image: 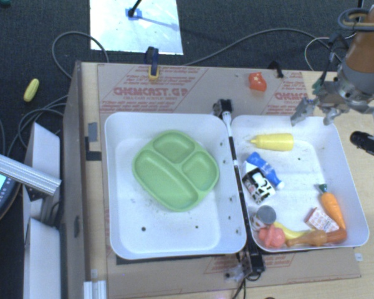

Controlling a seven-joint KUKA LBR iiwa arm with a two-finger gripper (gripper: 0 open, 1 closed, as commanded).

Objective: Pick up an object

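My gripper (316, 112) hangs over the far right corner of the right bin (346, 161), open, with nothing between its two grey fingers (302, 111). Just below and to its left a yellow bottle (273, 142) lies on its side. Further down the bin are a blue and white carton (262, 167), a black and white pack (257, 186) and a grey disc (266, 215). Along the near edge lie a pink toy (271, 237), a banana (296, 232), a carrot (332, 209) and a red and white packet (317, 218).
The left bin (121, 229) holds a green divided plate (176, 170). An orange piece (257, 81) and a yellow clamp (153, 65) sit on the cardboard behind the bins. A black part (366, 142) juts in at the right bin's right rim.
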